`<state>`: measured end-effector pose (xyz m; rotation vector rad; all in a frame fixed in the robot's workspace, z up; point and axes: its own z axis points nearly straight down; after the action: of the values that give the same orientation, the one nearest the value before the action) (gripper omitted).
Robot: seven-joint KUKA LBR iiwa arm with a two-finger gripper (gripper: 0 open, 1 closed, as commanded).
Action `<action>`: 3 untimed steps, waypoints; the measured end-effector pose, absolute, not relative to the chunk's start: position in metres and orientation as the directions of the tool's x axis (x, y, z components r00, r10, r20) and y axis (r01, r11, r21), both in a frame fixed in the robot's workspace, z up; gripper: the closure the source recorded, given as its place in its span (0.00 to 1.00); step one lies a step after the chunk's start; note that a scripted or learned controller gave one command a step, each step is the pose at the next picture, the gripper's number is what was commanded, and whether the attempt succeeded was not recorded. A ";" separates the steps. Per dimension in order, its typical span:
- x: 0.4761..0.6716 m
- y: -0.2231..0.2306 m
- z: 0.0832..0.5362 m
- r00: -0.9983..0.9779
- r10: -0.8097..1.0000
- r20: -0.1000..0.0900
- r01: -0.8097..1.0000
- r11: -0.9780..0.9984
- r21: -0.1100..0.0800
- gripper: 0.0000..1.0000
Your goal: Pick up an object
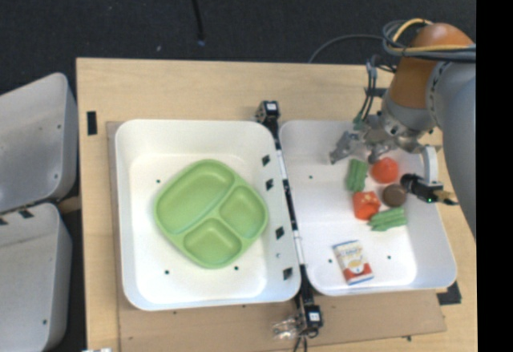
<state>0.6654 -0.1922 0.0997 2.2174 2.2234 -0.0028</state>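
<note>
Right bin (pixel 321 262): toys crowd its far right edge, open floor left of them. Gripper (pixel 370 151) hovers above green block (pixel 356 175), arm bent down; fingers' state unclear.

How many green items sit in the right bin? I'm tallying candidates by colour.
2. One green piece lies upright-looking beside the gripper, left of the red ball. Another green piece lies lower, below the brown object. The arm may hide more.
</note>
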 end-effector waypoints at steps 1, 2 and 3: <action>0.667 -0.193 0.113 -0.004 1.000 -0.005 1.000 0.004 0.006 1.00; 0.677 -0.189 0.172 -0.004 1.000 -0.002 1.000 0.004 0.009 1.00; 0.680 -0.191 0.216 -0.005 1.000 -0.002 1.000 0.005 0.006 1.00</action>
<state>0.6801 -0.1914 0.2164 2.2117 2.2230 0.0050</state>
